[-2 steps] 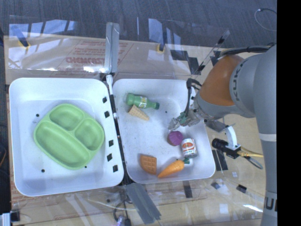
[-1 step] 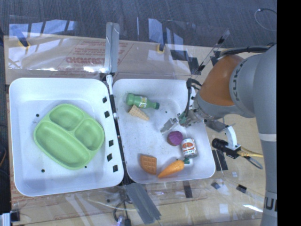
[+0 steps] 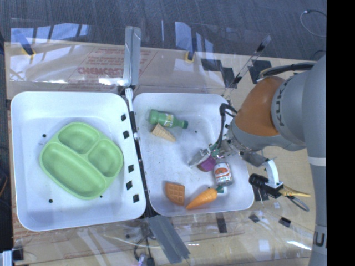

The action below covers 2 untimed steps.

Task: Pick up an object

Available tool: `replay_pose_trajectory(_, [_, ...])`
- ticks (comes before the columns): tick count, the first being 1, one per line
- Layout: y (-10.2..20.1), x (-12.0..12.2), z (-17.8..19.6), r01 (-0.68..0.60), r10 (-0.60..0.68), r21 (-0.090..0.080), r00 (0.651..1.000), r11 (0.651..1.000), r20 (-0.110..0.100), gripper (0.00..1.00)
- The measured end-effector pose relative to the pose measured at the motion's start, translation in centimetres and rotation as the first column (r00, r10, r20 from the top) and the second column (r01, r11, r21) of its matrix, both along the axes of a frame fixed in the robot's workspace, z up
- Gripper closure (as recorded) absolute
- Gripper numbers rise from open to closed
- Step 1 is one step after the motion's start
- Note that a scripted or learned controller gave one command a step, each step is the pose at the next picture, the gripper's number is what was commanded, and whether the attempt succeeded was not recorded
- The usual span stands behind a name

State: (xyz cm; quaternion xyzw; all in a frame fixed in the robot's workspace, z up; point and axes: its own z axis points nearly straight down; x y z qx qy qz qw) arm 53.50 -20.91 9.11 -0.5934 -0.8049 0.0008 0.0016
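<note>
My gripper [image 3: 204, 156] is low in the right bin [image 3: 166, 162], right of its middle, with the arm coming in from the right. A small purple object [image 3: 207, 164] lies directly under its tip, partly hidden by it, and whether it is gripped is unclear. A small bottle with a red and white label [image 3: 222, 173] lies just right of the purple object. At the bin's front edge are an orange carrot [image 3: 202, 198] and a brown waffle [image 3: 175, 193]. A green bottle [image 3: 165, 118] and a tan cone piece [image 3: 163, 132] lie at the back left.
The left bin [image 3: 28, 121] holds a green divided plate [image 3: 81, 159]. A raised divider [image 3: 133, 143] with black clips separates the two bins. Clear plastic walls stand behind the bins.
</note>
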Motion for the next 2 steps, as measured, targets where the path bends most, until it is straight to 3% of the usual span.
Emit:
replay_pose_trajectory(1, [0.0, 0.0, 1.0, -0.004, 0.004, 0.000, 1.000, 1.000, 0.000, 1.00])
replay_pose_trajectory(2, [9.0, 4.4, 13.2, 0.075, -0.075, 0.000, 0.997, 0.997, 0.003, 1.00])
